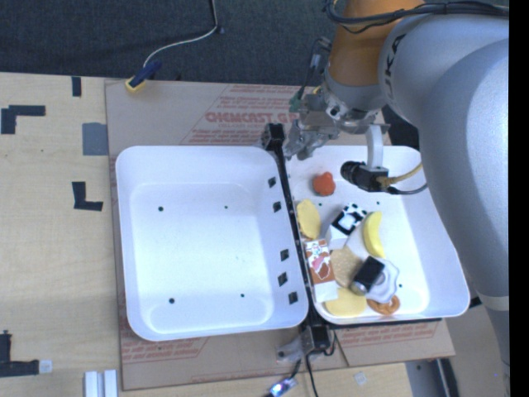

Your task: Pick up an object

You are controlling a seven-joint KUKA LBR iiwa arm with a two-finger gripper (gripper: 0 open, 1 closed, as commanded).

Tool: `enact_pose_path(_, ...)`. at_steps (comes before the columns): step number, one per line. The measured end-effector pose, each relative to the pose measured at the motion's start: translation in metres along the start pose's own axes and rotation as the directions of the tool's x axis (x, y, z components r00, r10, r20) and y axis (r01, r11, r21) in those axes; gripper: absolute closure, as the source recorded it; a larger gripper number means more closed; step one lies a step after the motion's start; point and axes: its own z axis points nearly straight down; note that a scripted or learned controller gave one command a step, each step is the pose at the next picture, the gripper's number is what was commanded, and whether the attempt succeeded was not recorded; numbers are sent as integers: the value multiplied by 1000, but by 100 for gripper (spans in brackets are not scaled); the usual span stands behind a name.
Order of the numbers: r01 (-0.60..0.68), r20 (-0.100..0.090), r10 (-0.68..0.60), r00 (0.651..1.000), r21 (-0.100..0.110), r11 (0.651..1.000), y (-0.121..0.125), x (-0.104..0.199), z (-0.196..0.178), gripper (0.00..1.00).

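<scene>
The grey two-finger gripper hangs over the far-left corner of the right shallow white bin; its opening cannot be told, its tip being blurred against the rim. A small orange-red rounded object lies just beside it, with a yellow banana-shaped toy nearer the bin's middle, partly overlapped by clutter.

Bench top: pale wood-tone surface with dark tape marks at left. A brown cardboard sheet with red printed lettering lies on it, under both white bins. Beyond the far edge, dark grey carpet-like floor. A black cable runs across the floor to a blue-and-yellow connector at the bench edge. Lighting even; shadows soft.
</scene>
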Motion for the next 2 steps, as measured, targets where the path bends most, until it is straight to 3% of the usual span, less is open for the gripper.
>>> enact_pose_path(1, -6, 3, 6, 1000, 1, 1000, -8, 41, 24, 100)
enact_pose_path(2, -7, 3, 7, 1000, 3, 1000, -50, 74, 31, 100)
